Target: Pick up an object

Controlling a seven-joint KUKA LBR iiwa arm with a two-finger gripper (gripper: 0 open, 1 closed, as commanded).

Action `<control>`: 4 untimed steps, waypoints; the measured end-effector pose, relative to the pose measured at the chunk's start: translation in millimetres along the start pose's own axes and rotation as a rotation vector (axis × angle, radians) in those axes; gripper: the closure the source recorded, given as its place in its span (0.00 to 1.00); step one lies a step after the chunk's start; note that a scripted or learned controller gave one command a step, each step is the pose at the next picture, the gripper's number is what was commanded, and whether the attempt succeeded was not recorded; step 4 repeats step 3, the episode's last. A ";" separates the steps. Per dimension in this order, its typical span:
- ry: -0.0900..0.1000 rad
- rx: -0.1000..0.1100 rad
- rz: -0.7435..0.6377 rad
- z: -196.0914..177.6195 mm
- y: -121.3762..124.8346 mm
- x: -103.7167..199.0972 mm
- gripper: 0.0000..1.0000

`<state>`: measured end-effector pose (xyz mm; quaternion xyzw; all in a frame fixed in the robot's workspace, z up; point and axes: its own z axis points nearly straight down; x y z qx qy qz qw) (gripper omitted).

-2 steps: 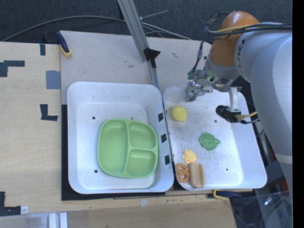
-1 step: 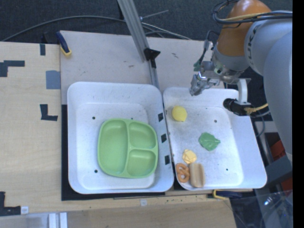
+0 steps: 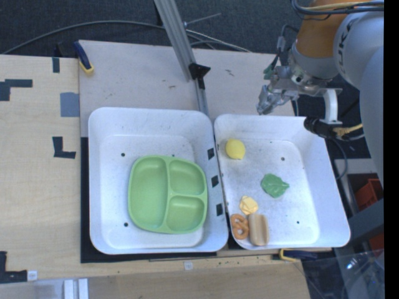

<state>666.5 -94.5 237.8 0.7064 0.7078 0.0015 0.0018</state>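
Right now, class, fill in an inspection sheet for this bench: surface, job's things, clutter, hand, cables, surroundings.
Surface: tan bench bearing two white bins, left bin, right bin.
Job's things: in the right bin, lemon, green leaf, yellow piece, pretzel, bread roll.
Clutter: green divided plate in the left bin.
Hand: hand above the right bin's far edge, holding nothing seen.
Cables: black cables behind the bench.
Surroundings: metal post.
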 end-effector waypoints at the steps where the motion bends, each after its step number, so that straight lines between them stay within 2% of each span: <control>1: 0.002 0.005 -0.004 -8.0 -9.7 50.0 1.00; 3: 0.002 0.006 -0.005 -7.7 -27.6 145.0 1.00; 4: 0.002 0.006 -0.005 -7.7 -27.6 145.0 1.00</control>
